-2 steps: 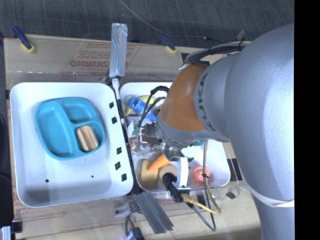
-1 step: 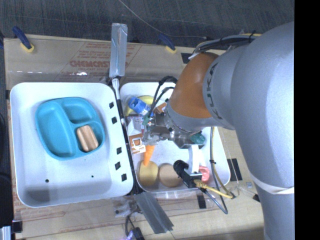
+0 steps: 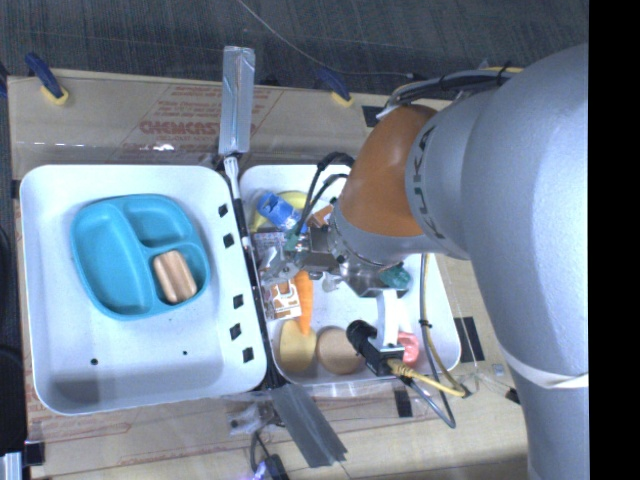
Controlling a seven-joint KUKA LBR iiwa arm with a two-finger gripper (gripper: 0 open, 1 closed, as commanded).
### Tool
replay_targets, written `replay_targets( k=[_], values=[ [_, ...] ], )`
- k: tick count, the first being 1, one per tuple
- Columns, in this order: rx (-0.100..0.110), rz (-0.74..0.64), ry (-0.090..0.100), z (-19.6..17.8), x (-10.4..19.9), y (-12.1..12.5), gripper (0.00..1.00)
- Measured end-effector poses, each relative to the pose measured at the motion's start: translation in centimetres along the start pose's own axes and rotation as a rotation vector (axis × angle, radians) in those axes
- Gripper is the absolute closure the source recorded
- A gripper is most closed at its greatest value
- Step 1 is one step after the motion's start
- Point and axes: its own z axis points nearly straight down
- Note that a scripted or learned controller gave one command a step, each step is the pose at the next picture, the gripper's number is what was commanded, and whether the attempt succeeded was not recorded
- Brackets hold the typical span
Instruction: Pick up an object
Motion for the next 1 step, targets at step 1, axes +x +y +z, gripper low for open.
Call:
replay_targets(
  k=[1],
  values=[
    [0.003,-0.201,0.001,0.06,-0.95,-0.07,0.0]
  ],
)
